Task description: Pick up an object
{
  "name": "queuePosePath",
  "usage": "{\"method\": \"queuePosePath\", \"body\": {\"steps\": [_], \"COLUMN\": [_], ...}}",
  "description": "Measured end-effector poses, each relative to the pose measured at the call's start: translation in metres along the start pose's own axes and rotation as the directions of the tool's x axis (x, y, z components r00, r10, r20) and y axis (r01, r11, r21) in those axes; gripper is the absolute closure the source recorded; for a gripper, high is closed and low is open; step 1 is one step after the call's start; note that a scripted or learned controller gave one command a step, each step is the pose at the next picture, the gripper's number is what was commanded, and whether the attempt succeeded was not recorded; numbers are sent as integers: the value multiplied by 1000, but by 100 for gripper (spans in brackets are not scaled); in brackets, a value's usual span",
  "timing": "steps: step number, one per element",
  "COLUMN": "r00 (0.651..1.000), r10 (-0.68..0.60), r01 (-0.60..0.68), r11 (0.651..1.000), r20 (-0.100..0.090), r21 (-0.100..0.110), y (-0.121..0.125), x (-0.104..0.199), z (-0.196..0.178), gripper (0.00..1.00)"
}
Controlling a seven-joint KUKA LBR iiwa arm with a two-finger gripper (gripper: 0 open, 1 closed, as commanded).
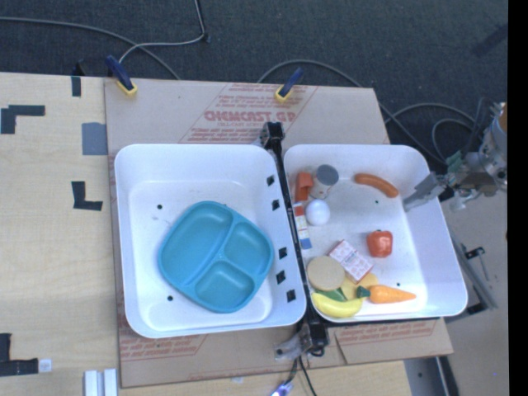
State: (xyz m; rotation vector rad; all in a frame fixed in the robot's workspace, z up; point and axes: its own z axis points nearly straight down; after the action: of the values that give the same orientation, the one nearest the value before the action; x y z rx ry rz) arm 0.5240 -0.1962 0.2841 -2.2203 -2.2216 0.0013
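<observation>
Pincer (431,190) at frame's right, low

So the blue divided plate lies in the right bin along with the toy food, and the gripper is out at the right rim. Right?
Not quite. The camera view shows the blue divided plate alone in the left bin; the toy food is in the right bin. The gripper is indeed at the right bin's right rim.

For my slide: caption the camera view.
Gripper at the right bin's edge, toy food inside; blue tray in the left bin.

Robotics lab: clamped cardboard (247,110) on bench, loose cables (194,11), taped markers (82,196).
</observation>
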Motion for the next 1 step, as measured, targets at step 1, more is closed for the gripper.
{"method": "queuePosePath", "body": {"steps": [1], "r00": [1000], "r10": [-1], "r01": [1], "r11": [1000], "r20": [-1], "r21": [3], "y": [15], "x": [7], "z": [115], "gripper": [0]}}
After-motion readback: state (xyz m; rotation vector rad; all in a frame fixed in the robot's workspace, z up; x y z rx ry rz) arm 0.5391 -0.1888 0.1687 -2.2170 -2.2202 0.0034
